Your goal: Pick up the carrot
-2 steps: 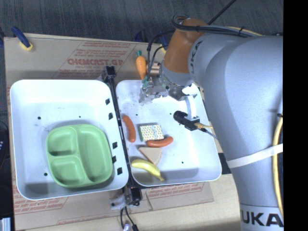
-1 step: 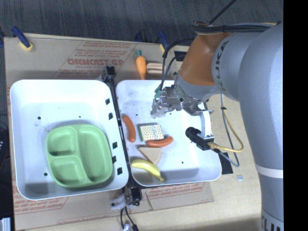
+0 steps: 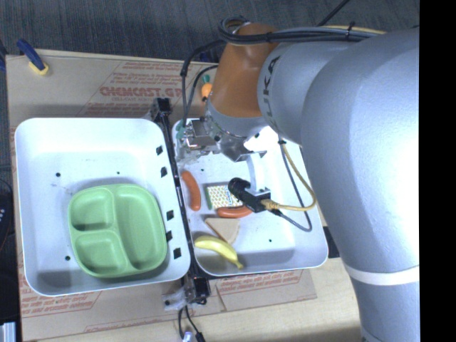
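Observation:
The carrot (image 3: 191, 189), a slim orange piece, lies along the left wall of the right bin (image 3: 313, 251), pointing toward the far and near ends. My gripper (image 3: 192, 137) hangs over the far left corner of that bin, just beyond the carrot's far tip and apart from it. Nothing shows in its grasp. The grey arm with its orange band (image 3: 239, 70) covers most of the bin's far and right side.
A second orange-red piece (image 3: 232, 211), a checkered cracker (image 3: 216, 193), a bread slice (image 3: 224, 226) and a banana (image 3: 217, 251) share the right bin. A black cable plug (image 3: 241, 189) hangs above them. A green divided plate (image 3: 117, 228) fills the left bin (image 3: 43, 141).

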You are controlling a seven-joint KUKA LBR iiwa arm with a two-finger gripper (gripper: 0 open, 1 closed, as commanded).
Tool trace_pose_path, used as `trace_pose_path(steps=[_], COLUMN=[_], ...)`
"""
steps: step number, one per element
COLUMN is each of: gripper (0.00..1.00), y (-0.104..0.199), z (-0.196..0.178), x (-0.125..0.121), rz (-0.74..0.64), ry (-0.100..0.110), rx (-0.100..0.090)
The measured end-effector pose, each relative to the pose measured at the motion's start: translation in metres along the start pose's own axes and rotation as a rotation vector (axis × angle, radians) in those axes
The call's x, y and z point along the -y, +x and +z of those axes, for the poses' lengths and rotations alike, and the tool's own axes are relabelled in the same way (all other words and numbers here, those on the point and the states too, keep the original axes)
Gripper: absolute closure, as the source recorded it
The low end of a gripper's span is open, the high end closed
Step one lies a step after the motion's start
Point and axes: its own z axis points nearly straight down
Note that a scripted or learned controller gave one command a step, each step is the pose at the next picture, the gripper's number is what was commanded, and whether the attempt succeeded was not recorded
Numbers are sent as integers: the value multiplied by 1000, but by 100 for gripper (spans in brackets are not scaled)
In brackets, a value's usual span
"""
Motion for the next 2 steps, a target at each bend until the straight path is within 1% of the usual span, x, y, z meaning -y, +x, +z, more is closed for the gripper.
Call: trace_pose_path(steps=[1, 2], gripper=[100, 100], y=[126, 182], z=[24, -64], x=[93, 56], rz=[-42, 414], ry=[5, 2], rx=[1, 1])
